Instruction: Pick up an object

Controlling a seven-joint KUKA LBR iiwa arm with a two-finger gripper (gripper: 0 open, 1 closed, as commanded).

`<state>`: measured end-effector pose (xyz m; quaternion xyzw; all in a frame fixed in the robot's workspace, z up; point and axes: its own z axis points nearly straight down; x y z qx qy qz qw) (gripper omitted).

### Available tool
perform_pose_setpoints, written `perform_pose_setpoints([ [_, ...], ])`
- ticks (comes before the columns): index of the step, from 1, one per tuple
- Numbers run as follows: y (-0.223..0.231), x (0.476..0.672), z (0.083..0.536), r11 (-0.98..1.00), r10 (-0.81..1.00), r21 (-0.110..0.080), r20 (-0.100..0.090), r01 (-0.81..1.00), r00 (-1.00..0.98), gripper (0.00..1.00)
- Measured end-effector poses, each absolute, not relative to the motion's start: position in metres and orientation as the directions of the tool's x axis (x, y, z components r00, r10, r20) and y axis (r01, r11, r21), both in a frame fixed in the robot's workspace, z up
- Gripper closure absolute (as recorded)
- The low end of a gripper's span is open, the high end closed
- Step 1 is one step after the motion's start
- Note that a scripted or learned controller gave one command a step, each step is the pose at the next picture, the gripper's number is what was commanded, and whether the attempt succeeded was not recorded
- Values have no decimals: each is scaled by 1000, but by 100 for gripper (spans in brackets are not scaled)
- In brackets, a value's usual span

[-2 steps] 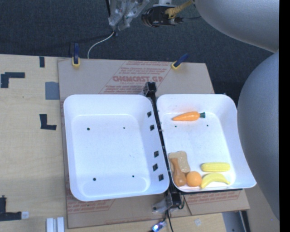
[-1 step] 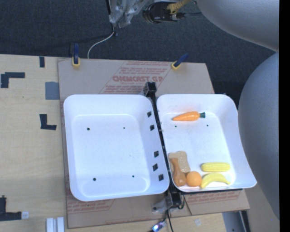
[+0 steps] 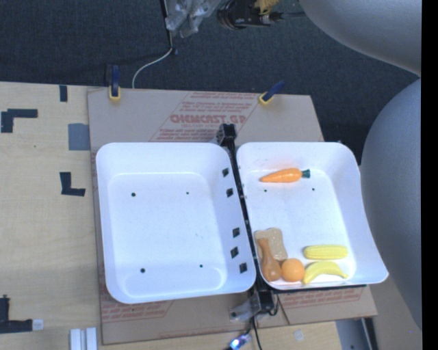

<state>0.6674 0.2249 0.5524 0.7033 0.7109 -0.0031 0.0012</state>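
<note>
Nothing is lifted yet: the carrot (image 3: 280, 176), corn cob (image 3: 325, 252) and banana (image 3: 324, 272) lie in the right bin (image 3: 342, 205), and I cannot tell the pincer's (image 3: 186, 17) state at the top edge.

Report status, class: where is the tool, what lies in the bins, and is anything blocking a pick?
Tool high beyond bins. Right bin: carrot alone; corn, banana, orange clustered in the near corner. Carrot unobstructed.
</note>
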Motion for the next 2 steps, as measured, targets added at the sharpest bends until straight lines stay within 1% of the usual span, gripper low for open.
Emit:
perform_pose_setpoints([
  [2, 227, 667, 572, 15, 1000, -3, -8, 1000, -15, 100],
])
